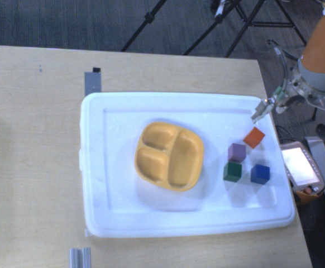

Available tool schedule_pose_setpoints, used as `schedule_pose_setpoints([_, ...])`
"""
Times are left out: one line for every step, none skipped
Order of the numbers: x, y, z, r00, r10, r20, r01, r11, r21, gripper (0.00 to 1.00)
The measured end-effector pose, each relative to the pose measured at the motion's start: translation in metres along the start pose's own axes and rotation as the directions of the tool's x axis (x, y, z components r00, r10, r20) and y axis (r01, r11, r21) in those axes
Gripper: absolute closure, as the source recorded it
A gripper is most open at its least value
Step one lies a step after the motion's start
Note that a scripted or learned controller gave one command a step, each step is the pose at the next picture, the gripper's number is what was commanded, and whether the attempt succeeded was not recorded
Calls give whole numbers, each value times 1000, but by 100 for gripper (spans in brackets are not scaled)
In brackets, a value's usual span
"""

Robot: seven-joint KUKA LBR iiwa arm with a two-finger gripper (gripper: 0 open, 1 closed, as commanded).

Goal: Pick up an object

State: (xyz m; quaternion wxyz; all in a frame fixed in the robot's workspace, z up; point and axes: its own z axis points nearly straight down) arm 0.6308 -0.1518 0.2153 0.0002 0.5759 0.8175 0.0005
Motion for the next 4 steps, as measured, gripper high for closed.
schedule_pose_setpoints([-2,22,132,997,-74,0,74,997,-1,0])
schedule_pose_setpoints([-5,-25,131,999,-52,1,52,999,-2,0])
schedule_pose_setpoints([-5,-22,121,999,-53,2,53,999,-6,100])
schedule_pose_setpoints([28,40,35,990,144,1,-144,990,-2,100])
